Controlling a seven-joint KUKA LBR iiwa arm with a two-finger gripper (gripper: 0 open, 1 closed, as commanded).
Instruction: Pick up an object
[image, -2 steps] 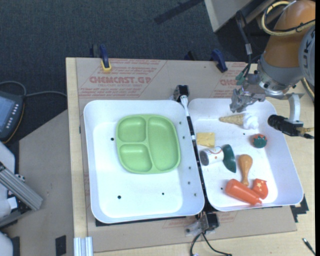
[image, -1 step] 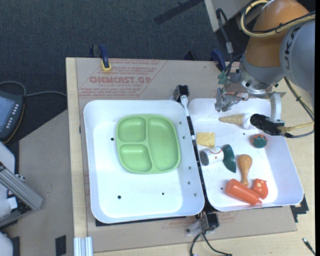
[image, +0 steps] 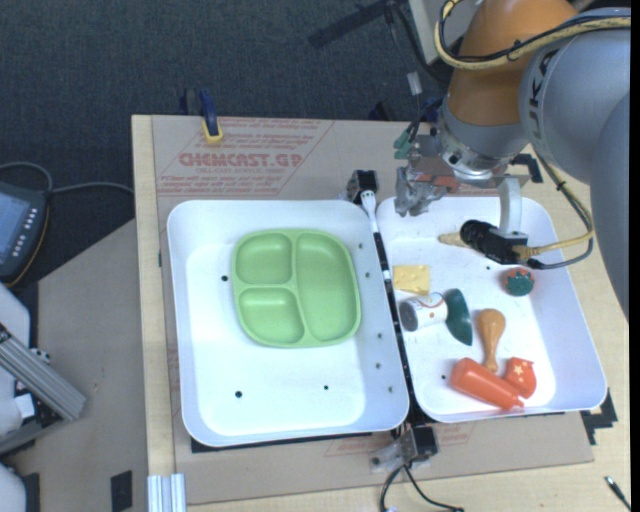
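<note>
A tan worktop (image: 150, 300) printed with red lettering (image: 240, 158) carries two white bins touching side by side. The left bin (image: 200, 400) holds a pale green plate (image: 297, 288) with three compartments, lying flat towards its far half. The right bin (image: 575, 310) sits just beside it. A blue clamp (image: 210, 113) grips the worktop's far edge. Dark carpet (image: 100, 60) lies beyond, and a dark screen (image: 20, 225) and a metal rail (image: 40, 375) stand at the left.
</note>
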